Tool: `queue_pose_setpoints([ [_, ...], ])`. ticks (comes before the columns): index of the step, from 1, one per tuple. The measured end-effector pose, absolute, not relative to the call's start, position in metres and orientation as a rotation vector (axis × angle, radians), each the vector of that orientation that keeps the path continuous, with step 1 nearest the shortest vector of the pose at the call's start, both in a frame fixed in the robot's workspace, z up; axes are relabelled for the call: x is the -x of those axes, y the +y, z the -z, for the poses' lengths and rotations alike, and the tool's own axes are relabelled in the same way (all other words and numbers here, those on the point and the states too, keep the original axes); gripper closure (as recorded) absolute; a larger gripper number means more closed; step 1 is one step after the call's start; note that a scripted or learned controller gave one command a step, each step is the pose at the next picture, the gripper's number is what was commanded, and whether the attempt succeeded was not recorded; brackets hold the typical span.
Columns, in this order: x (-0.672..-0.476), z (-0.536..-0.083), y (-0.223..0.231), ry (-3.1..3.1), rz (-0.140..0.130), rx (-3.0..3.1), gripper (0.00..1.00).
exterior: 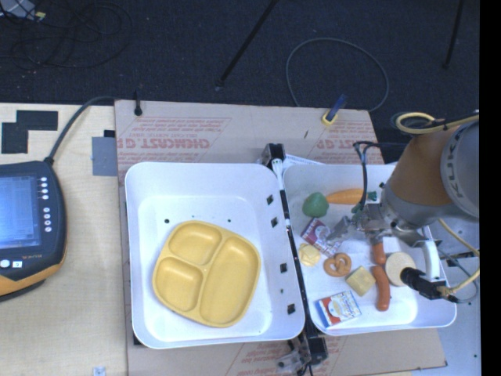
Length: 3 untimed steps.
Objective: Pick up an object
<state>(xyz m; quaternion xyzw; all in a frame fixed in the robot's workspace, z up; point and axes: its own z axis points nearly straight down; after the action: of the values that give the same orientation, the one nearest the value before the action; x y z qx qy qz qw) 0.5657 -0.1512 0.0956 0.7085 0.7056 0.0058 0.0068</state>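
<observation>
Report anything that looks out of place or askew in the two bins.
Nothing looks damaged or spilled. The yellow divided plate sits at a slant in the left bin; the toy food, such as the pretzel, lies jumbled in the right bin.

Divided plate (206,272) in left bin (149,182), pretzel (337,265) – carton (337,308) – in right bin (442,316)

Right bin (438,317) crowded with small items; open floor around yellow tray (206,272) in left bin (156,186).

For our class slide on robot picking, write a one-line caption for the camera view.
Gripper low in the right bin among toy foods; yellow tray in the left bin.
</observation>
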Motion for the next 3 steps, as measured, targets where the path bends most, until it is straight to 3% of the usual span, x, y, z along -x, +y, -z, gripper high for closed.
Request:
queue_pose_setpoints([
  [1, -0.627, -0.087, -0.191, 2.231, -0.006, -2.224, 0.0],
  [2, -0.513, -0.088, -0.134, 2.225, 0.003, -2.231, 0.0],
  [3, -0.476, -0.088, -0.094, 2.223, 0.0, -2.223, 0.0],
])
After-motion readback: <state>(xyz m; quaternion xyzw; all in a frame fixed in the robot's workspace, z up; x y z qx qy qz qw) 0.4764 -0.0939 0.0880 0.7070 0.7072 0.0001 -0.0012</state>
